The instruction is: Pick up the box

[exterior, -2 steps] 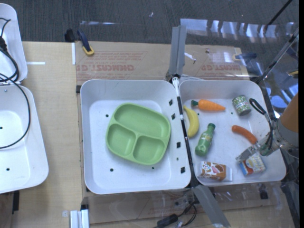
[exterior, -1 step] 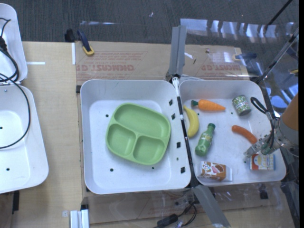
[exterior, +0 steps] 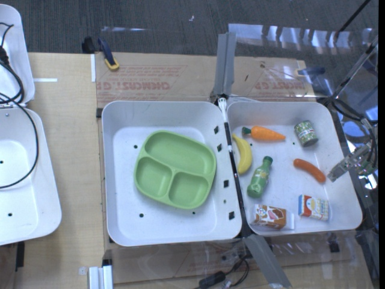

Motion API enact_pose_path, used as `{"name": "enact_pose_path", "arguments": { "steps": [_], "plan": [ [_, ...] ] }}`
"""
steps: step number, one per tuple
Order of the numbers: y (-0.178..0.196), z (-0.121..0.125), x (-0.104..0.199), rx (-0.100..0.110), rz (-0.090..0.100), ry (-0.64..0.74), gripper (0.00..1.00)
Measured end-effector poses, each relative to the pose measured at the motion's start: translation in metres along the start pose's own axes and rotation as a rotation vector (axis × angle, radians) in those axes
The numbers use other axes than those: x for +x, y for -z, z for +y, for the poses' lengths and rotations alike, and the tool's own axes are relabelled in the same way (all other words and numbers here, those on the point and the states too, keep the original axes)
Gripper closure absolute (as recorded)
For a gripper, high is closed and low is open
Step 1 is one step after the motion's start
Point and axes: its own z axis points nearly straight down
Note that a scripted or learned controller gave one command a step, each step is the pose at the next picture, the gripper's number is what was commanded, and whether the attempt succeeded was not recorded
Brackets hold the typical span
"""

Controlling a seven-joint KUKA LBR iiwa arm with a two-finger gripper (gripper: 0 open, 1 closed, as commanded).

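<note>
Two boxes lie near the front of the right bin (exterior: 337,122). One is a small white box with orange and blue print (exterior: 313,207) at the front right. The other is a brown and orange carton (exterior: 272,217) lying flat against the front wall. My gripper (exterior: 344,167) sits at the bin's right rim, above and to the right of the white box and just right of a red sausage (exterior: 310,170). It is apart from both boxes, and nothing shows in it.
The right bin also holds a carrot (exterior: 265,134), a banana (exterior: 243,154), a green bottle (exterior: 259,177) and a green can (exterior: 306,133). In the left bin (exterior: 114,161) lies a green divided plate (exterior: 175,170). A white appliance (exterior: 18,161) stands at far left.
</note>
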Motion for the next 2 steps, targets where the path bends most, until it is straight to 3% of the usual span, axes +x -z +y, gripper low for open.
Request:
{"name": "enact_pose_path", "arguments": {
  "steps": [1, 2],
  "plan": [
    [0.000, 0.000, 0.000, 0.001, 0.001, 0.000, 0.00],
    [-0.108, 0.018, 0.049, 0.001, 0.003, 0.271, 0.00]
  ]
}}
